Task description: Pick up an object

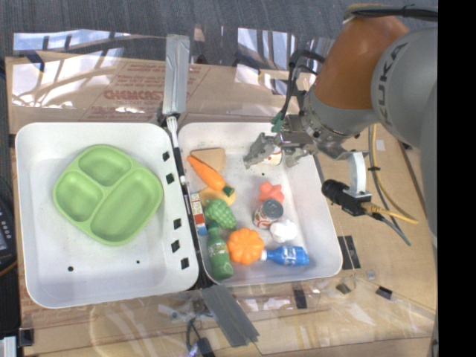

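Judging by what lies on the counter, you have nothing lifted yet: the grey metal end effector (272,149) hangs over the far end of the right-hand shallow white bin (324,222), and you cannot tell whether it is released or clenched. Every candidate, from the orange plastic carrot (206,172) to the small blue bottle (288,256), lies loose on the bin floor, so the whole grasp and lift is left
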Available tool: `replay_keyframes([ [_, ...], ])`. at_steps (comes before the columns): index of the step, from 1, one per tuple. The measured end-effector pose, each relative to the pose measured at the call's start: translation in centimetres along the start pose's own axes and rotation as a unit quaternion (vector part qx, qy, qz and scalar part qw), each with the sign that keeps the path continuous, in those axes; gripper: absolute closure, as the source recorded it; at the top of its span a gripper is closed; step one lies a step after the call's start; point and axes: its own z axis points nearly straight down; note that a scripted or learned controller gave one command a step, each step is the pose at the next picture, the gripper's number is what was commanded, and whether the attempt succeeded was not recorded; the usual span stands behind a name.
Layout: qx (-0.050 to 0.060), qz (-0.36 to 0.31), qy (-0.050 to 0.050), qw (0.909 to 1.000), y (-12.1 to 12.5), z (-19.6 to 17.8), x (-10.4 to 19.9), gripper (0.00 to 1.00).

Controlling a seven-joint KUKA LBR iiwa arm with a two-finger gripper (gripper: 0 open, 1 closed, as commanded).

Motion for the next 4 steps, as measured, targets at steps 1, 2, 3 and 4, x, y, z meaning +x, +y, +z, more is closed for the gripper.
replay_keyframes([
  [1,0.0,-0.146,0.0,0.9893,-1.7,12.7,1.9,0.0],
  [2,0.0,-0.073,0.001,0.9973,-7.9,12.0,1.6,0.0],
  [3,-0.002,-0.227,-0.001,0.9738,-2.2,7.3,4.4,0.0],
  [4,-0.001,-0.259,0.0,0.966,2.4,13.0,1.3,0.0],
])
